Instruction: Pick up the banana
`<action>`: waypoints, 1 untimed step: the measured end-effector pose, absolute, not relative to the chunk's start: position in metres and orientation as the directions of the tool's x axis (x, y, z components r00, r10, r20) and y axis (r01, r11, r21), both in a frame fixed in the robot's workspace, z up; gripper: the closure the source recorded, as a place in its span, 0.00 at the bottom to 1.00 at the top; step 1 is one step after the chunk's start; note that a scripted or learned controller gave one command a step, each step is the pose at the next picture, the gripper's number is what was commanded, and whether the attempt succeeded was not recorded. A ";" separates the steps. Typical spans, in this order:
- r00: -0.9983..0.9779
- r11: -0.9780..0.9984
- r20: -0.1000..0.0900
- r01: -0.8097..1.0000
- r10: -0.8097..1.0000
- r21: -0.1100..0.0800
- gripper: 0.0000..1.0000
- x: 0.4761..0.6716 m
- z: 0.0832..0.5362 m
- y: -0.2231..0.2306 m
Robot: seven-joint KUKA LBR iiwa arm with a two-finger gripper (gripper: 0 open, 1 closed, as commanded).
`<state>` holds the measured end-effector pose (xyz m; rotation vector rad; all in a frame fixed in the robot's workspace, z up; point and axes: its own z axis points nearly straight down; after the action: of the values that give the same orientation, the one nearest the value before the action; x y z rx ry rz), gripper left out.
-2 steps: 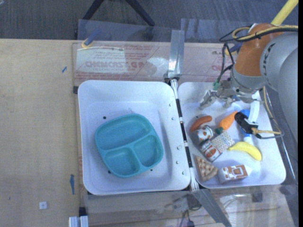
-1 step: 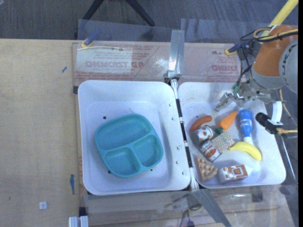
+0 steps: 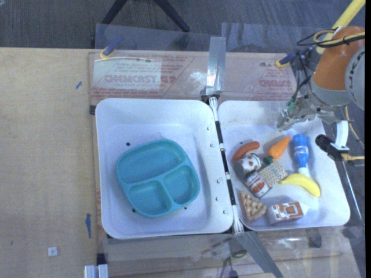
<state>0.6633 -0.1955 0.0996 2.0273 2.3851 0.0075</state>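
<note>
Your end effector (image 3: pixel 294 113), grip state unclear, hovers up-frame of the curved yellow banana (image 3: pixel 301 183), lying left-right

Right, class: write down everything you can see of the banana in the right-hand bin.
The banana is a small yellow toy, smooth like plastic, curved and lying flat on the floor of the right bin. Its ends point left and lower right. The blue and white bottle lies just above it, seemingly touching. The gripper hangs higher up in the view, apart from it.

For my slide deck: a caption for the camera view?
End effector hovers over the right bin, short of the banana; teal tray in the left bin.
</note>
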 end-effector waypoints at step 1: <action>-0.128 0.128 -0.002 0.992 0.992 0.004 1.00 0.668 0.205 -0.160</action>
<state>0.6681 -0.1601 0.2047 2.0720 2.3562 0.0019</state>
